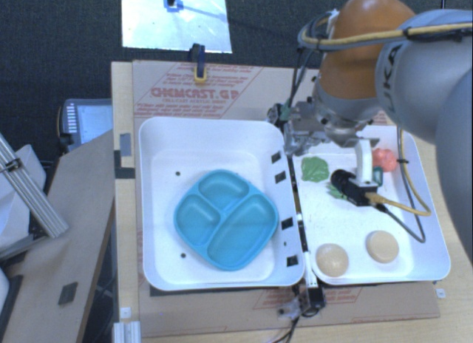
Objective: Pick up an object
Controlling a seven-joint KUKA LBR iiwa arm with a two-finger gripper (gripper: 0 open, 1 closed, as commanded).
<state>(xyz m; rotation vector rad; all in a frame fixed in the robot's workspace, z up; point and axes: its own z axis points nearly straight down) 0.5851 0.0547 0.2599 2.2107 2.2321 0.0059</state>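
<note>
Your claw (299, 140) hangs over the far-left corner of the right bin (425, 256), near the green piece (315, 168). That's the nearest thing, so I judge it the pick target. The wrist blocks the view, so I can't tell if the claw is released or clenched. The pink item (384, 160) lies to the right of the green piece. Two tan rounds (332, 259) sit at the front, well apart from the claw. Watch the bin's left wall, it's close. The blue plate (225, 219) sits alone in the left bin (159, 149).
</note>
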